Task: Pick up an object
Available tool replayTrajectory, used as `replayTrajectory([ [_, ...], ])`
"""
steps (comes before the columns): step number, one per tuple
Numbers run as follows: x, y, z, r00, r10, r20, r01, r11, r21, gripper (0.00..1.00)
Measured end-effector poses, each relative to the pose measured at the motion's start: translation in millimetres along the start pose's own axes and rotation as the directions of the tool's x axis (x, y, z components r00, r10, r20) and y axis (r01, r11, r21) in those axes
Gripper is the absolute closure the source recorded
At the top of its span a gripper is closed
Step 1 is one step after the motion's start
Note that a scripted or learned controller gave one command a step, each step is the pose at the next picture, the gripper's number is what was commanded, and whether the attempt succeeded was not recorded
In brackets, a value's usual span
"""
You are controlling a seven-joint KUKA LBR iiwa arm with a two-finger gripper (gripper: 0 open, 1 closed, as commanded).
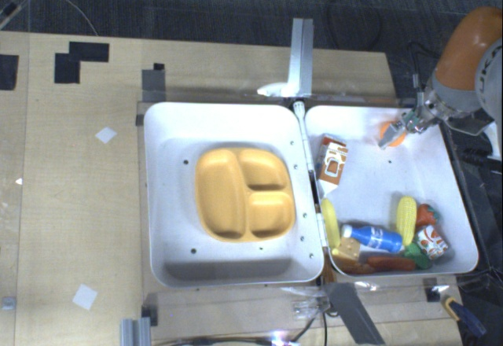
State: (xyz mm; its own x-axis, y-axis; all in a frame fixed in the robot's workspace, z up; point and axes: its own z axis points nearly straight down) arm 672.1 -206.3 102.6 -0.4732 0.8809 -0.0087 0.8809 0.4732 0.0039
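Viewed from above at a slant: wooden bench [78,203] carrying two shallow white bins side by side. Left bin [169,179] holding a yellow divided tray [244,193], three compartments, lying flat near the middle. Right bin [448,179] holding a loose group of objects. Orange-and-white carton [332,160] lying by the left wall, upper part. Along the near wall, packed close and partly overlapping: yellow banana-like piece [330,225] against the left wall, blue bottle [376,238] lying on its side, corn cob [405,215] upright-leaning just beyond it, small red-and-white can [431,242] towards the right corner, red and green pieces beneath and beside, not told apart with certainty. Arm entering from the right, orange band above the wrist, gripper [401,129] low over the far right part of the right bin. Small orange object [391,131] seen at the jaws, apparently clamped between them, well apart from the near-wall group. Contact with the bin floor not determinable.
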Motion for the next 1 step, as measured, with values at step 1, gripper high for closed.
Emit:
replayTrajectory([
  [1,34.6,6.1,-142.8,0.954,0.299,-0.002,-0.299,0.954,-0.007,1.0],
])
